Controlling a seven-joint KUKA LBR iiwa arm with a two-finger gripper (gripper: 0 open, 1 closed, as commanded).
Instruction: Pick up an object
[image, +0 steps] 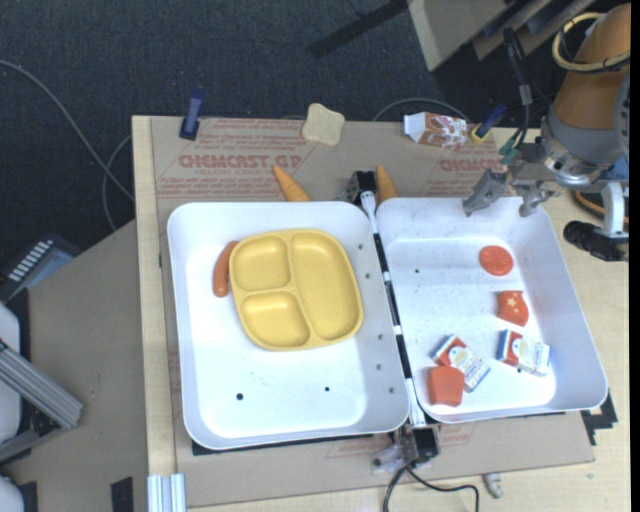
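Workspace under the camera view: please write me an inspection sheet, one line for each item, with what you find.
Surface: bench with two white bins side by side, left bin and right bin.
Job's things: right bin holds a red disc, a red wedge, a red block and two small cartons.
Clutter: yellow tray in the left bin, with a sausage beside it; bread slice, carrot and wrapper on the board behind the bins.
Grippers: gripper above the right bin's far edge, holding nothing.
Cables: one on the floor at left; one at the bench front.
Surroundings: dark carpet.
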